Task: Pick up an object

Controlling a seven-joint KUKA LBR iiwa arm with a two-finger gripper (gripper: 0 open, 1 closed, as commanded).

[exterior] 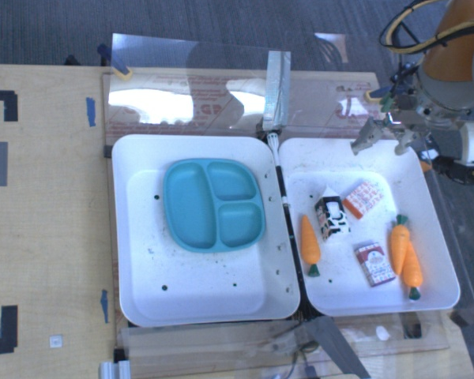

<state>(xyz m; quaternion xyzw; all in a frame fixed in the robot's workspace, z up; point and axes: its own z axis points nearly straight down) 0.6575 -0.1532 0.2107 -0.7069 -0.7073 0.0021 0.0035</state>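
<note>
The right bin (438,235) holds several small objects. An orange carrot (309,243) lies by its left wall, and a black-and-white carton (330,215) sits beside it. Farther back is a red-and-white packet (365,198). A dark red box (375,263) rests toward the front. Two more carrots (406,255) lie side by side at the right. My gripper (382,142) hangs over the bin's back edge, above and behind the packet. Its fingers are spread open with nothing between them.
The left bin (134,235) holds a blue divided plate (215,204). A clear plastic screen with a metal post (276,89) stands behind both bins. Yellow and black cables (411,22) loop above the wrist at the top right.
</note>
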